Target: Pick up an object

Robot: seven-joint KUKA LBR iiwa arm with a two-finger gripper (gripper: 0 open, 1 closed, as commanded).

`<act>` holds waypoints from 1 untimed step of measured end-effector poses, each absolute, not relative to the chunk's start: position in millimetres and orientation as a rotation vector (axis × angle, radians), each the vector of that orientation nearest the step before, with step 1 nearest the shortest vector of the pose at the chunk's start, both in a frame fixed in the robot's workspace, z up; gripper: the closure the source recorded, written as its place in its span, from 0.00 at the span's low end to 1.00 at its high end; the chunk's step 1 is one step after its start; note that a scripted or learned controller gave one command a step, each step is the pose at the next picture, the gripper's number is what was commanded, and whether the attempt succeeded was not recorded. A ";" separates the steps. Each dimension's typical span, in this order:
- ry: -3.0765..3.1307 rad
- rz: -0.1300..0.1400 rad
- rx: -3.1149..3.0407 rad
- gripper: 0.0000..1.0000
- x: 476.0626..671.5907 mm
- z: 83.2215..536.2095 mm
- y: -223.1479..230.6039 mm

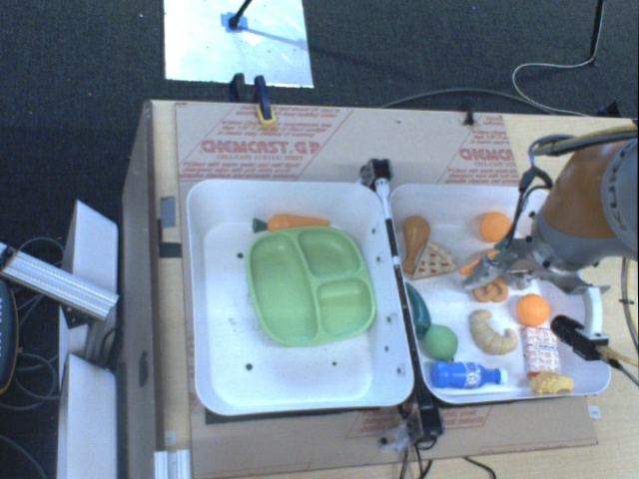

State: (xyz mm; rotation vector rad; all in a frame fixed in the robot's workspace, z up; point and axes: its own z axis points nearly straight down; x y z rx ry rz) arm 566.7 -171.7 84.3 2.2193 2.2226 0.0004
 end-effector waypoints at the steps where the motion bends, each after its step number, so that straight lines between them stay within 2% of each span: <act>1: 2.222 0.000 2.219 0.00 556.7 84.4 -181.5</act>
